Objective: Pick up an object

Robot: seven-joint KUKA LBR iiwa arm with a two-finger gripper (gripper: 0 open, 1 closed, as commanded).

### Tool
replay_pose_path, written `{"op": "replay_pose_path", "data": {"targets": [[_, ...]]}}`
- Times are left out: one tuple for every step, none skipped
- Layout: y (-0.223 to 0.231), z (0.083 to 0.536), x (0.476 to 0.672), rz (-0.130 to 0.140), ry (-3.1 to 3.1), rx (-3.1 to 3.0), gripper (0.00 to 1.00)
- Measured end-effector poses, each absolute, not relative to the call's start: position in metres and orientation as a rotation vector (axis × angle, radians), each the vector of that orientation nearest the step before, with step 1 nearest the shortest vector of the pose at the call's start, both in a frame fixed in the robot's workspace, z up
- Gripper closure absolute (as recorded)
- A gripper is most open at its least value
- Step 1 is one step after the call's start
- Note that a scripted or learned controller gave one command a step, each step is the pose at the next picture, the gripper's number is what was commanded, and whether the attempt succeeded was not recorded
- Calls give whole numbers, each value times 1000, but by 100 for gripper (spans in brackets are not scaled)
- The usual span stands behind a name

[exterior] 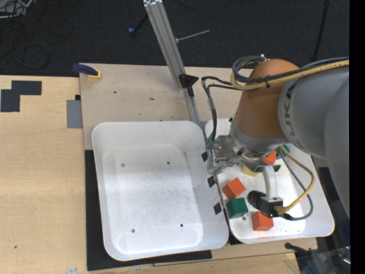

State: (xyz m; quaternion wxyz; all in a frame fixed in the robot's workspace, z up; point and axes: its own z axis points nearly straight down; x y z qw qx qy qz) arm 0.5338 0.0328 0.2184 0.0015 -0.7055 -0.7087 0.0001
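Hand (pixel 223 163) low over right bin (pixel 319 224), grip state indeterminate; approach step; next move requires closing on orange block (pixel 234 188) or green block (pixel 237 208).

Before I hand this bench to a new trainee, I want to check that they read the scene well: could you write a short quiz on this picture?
1. True or false: the small green block lies in the left shallow white bin.
2. Which bin does the grey arm with the orange band hang over? A) left B) right
3. What colour is the block just above the green block?

Key: 1 false, it lies in the right shallow white bin; 2 B; 3 orange.
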Motion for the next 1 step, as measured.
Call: {"op": "replay_pose_path", "data": {"targets": [[93,219,529,2,-2225,-2212,100]]}}
